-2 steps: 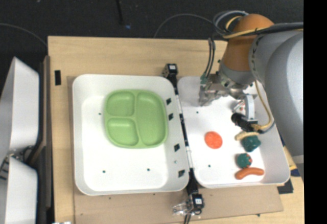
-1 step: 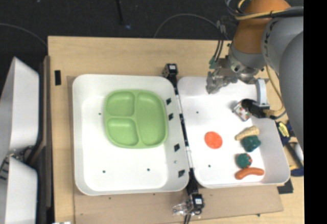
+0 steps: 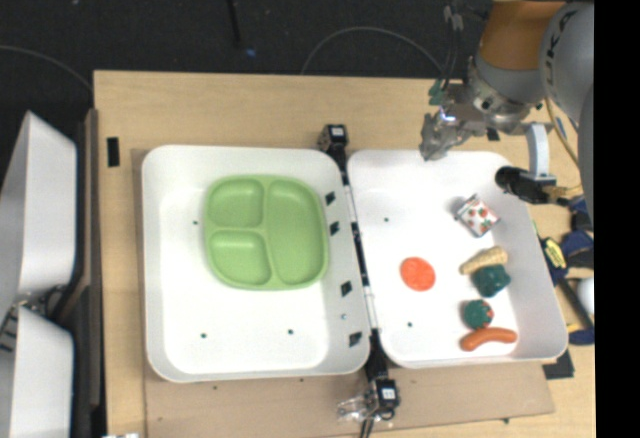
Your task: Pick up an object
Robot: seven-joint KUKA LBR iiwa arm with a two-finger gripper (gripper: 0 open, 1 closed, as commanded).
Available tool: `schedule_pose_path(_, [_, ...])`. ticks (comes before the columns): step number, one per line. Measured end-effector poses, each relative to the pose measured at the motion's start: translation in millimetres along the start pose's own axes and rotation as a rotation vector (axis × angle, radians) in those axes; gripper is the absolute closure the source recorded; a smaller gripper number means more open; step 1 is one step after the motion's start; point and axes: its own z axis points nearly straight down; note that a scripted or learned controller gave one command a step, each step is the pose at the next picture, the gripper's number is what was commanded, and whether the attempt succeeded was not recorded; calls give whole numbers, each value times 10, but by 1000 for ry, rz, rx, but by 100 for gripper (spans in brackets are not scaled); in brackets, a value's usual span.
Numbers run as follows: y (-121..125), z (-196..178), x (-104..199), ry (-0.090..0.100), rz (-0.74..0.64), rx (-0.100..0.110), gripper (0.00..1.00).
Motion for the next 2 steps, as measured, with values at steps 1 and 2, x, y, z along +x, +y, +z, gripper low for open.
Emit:
schedule_pose_path(1, [18, -532, -14, 0, -1, -1, 100])
schedule_pose_path(2, [-172, -355, 468, 0, -1, 8, 100])
